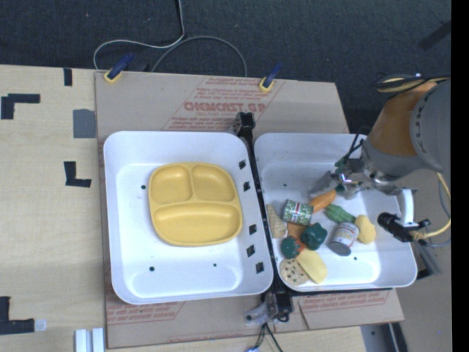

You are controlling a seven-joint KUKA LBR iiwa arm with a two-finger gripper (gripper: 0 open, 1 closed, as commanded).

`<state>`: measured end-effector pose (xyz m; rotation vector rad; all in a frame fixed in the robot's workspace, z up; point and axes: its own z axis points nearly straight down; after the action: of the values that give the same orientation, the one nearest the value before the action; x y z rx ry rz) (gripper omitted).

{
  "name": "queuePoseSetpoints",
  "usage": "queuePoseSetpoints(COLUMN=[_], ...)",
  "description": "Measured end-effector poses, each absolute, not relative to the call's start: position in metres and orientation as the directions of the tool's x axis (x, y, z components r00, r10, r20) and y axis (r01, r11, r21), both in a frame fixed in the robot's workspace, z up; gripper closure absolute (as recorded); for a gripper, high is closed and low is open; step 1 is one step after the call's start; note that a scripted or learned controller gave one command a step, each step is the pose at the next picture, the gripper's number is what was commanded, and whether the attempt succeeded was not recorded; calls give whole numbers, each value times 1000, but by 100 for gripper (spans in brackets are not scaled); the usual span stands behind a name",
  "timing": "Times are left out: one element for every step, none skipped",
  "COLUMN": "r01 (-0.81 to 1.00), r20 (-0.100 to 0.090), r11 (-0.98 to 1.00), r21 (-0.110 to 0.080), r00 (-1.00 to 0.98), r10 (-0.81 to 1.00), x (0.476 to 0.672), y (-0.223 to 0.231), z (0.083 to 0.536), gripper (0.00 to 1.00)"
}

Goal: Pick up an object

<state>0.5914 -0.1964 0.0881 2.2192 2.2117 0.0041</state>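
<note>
Resting on brown cardboard [220, 105] over a wooden bench [44, 218], two bins [121, 196]; hand [344, 184] state unclear.

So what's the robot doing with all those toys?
The robot arm is reaching into the right bin, where a pile of toy food lies. Its gripper sits low beside a toy carrot, near a small green can. Nothing looks lifted yet. The left bin holds a yellow divided plate.

Gripper [344, 184] hangs over the right bin [388, 273] (toy food piled inside).
</note>
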Motion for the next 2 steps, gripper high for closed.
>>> queuePoseSetpoints(r01=[1000,1000], r20=[-6,-1], r11=[0,5], r21=[10,3], r00=[0,-5], r10=[1000,1000], x=[592,640], y=[-194,-150], z=[98,86], gripper=[100,100])
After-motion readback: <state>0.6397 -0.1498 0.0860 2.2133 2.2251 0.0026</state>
